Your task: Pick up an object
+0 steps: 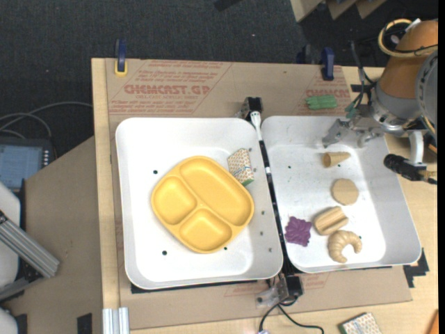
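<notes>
Gripper (345,132) hangs over the right bin's (389,256) far edge, can't tell the pincer's state. Nearest is the cone piece (335,159); it could roll away if nudged.

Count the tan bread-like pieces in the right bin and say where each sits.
4. A cone piece near the top, a round piece mid-bin, a roll lower, and a croissant nearest the front edge. None looks hidden.

- Two white bins: left bin (132,207), right bin (396,214).
- One yellow divided plate (201,204), in the left bin.
- One small patterned packet (240,164), in the left bin.
- Four tan bread-like pieces in the right bin: cone (336,159), round (345,191), roll (329,220), croissant (344,245).
- One purple lump (298,231).
- One green block (321,103) on the far worktop.
</notes>
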Motion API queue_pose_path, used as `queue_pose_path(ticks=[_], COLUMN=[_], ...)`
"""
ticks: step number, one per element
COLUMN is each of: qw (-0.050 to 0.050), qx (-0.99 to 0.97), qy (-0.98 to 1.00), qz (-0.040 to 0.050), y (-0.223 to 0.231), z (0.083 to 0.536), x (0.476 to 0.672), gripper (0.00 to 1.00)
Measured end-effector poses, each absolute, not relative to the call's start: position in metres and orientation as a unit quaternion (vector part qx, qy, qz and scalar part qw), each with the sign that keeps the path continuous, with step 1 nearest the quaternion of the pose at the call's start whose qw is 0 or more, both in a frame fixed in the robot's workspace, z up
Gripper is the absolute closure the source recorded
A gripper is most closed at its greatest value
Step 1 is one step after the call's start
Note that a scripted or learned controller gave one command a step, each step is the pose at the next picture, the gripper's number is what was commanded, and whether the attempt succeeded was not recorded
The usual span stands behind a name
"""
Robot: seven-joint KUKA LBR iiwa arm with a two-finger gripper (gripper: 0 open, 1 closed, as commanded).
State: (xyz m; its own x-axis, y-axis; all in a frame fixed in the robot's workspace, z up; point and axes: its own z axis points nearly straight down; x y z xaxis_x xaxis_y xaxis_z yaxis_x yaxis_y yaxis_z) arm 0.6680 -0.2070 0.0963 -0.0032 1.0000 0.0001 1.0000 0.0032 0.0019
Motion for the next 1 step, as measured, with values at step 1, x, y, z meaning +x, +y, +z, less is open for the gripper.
queue_pose_path(ticks=[1], qw=[-0.003], qx=[0.707], qy=[0.708], qz=[-0.0009], y=[-0.1714], z=[0.0842], x=[0.6349], gripper=[0.0])
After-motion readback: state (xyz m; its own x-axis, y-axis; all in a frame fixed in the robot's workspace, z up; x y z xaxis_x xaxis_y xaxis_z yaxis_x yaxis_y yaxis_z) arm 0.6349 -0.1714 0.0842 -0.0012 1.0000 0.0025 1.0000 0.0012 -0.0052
